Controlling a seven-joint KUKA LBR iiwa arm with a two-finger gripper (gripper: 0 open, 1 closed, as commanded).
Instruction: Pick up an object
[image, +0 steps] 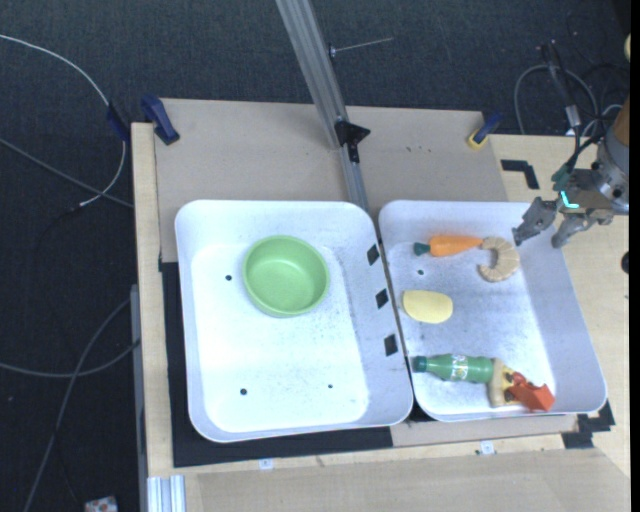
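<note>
Red toy: lay nearest the camera, well below the gripper, touching the green bottle.
Yellow piece: sat down-left of the gripper.
Green bowl: rested far left, in the left bin.
Carrot, tan ring: just left of the gripper.
Gripper: hovered over the right bin's upper right rim, fingers spread apart, nothing between them.
</note>
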